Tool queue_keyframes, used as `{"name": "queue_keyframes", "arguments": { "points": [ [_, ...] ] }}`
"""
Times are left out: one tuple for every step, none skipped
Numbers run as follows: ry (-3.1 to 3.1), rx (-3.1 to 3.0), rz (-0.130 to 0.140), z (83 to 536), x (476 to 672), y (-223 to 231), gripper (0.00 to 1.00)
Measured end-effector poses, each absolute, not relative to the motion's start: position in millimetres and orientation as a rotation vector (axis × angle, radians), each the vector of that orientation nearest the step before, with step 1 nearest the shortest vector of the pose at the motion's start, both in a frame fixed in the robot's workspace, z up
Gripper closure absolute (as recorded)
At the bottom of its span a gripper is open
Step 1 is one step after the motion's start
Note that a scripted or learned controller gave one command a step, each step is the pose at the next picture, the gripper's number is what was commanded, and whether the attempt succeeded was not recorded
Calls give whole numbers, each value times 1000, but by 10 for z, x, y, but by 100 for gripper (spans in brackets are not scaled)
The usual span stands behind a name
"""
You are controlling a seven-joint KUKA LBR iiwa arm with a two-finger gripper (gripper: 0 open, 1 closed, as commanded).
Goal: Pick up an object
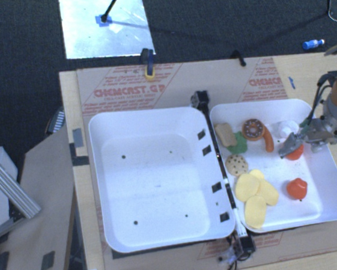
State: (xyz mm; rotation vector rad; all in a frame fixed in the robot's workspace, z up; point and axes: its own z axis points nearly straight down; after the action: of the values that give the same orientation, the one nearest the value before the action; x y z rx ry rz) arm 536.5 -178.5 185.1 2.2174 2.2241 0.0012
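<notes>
Yellow chip-like slices (255,196), smooth and rounded, overlap in a pile at the near-left corner of the right bin (334,206), just beside the divider between the two shallow white trays. Behind them lie a speckled round cookie (236,165), a green piece (239,144) under a tan bread-like wedge (225,134), a brown ringed doughnut (253,128) and a curved orange sausage shape (268,139). A glossy red-orange tomato-like piece (296,189) sits apart toward the near right. The gripper (292,144) reaches in from the right, low over the far-right part of that bin, its dark metal fingers angled down-left and touching a small red-orange object (294,152) that shows just beneath them; whether the fingers are clamped on it cannot be told. The left bin (115,228), smooth plastic with rounded corners, offers wide open floor, and the right bin has bare floor along its near and right rims.
</notes>
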Motion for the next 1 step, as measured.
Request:
{"name": "queue_keyframes", "arguments": {
  "points": [
    [2225, 2210, 3, 808, 6265, -2063, 0]
  ]
}}
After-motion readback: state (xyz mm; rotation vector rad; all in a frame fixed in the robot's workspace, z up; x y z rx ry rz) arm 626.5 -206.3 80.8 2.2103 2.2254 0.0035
